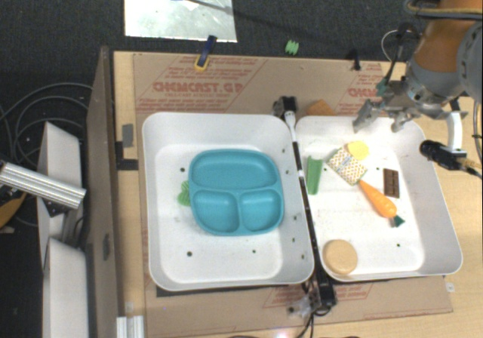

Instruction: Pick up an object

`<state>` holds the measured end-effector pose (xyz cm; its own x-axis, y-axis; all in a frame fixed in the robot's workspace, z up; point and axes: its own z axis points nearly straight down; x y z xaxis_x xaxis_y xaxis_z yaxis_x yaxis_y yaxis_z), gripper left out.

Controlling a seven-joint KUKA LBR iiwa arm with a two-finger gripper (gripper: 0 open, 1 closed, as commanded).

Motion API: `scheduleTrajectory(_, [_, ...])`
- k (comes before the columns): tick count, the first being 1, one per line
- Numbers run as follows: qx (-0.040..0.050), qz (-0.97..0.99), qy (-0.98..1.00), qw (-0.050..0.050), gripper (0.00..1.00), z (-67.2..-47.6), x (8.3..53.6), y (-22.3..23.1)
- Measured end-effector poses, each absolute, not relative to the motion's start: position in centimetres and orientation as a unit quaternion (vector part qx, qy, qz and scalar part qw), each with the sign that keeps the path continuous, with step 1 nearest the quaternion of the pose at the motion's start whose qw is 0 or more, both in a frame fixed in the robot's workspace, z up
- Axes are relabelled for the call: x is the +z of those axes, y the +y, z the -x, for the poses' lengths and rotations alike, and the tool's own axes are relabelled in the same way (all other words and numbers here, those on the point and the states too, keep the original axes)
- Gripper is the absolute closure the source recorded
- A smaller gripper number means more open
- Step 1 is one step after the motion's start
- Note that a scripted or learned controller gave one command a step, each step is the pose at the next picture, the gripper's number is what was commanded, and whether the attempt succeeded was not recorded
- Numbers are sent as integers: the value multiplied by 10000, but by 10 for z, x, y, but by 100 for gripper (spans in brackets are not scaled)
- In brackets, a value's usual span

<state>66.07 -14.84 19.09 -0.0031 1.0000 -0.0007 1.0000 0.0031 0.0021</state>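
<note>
Camera view: the tool [381, 115] hangs over the far edge of the right bin [434, 235], fingers spread wide with nothing between them. In that bin, a toy carrot [377, 200] lies near the centre, a yellow patterned block [347, 165] just beyond it, a brown bar [391, 182] beside the carrot, a green stick [314, 175] by the near-left wall, and a tan round disc [340, 256] in the front corner. The left bin [162, 253] holds a blue divided plate [235, 190].

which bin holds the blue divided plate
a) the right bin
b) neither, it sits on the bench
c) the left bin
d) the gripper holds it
c: the blue divided plate lies flat in the left bin, while the right bin holds the carrot and other small items, and the gripper is over that bin's far edge.
</note>
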Motion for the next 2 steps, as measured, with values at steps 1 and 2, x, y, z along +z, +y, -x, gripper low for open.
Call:
scheduleTrajectory(1, [30,-7059,7083,54,0,-660,100,-161])
scheduleTrajectory(2, [39,-7051,7091,53,100,-660,109,-160])
